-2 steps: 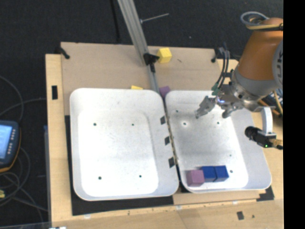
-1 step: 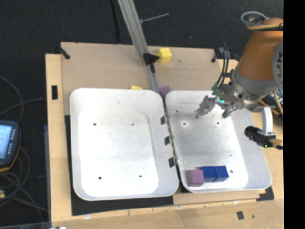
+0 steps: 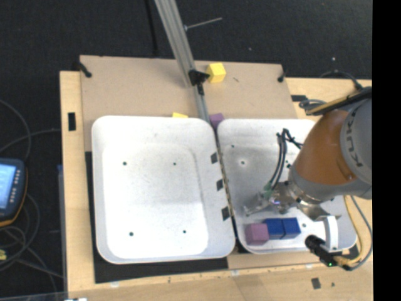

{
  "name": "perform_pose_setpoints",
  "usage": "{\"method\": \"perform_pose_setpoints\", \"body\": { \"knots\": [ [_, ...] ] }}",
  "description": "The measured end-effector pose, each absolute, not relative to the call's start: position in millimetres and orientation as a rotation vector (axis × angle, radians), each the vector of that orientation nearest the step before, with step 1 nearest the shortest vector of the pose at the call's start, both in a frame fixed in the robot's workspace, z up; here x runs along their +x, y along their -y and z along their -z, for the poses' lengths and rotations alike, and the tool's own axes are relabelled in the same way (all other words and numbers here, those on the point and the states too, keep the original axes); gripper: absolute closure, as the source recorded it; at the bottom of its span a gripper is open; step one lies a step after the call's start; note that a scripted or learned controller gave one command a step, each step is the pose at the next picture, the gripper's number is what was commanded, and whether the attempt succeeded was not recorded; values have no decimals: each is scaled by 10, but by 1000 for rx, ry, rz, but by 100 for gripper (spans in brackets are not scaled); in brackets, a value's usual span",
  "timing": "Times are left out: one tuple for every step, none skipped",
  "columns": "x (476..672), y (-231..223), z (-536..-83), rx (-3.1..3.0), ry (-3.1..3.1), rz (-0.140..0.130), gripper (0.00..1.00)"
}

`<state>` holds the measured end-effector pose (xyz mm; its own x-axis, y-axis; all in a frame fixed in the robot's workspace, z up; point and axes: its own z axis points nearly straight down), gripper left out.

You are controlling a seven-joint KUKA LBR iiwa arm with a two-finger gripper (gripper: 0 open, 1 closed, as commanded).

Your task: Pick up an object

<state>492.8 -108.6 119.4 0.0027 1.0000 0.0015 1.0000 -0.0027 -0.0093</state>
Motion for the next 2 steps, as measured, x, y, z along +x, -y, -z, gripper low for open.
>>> {"method": "perform_pose_setpoints", "body": {
  "knots": [
    [5965,1565,-969,-2223,2231,3,0],
    [5822,1848,-978,-2226,2222,-2,0]
  ]
}}
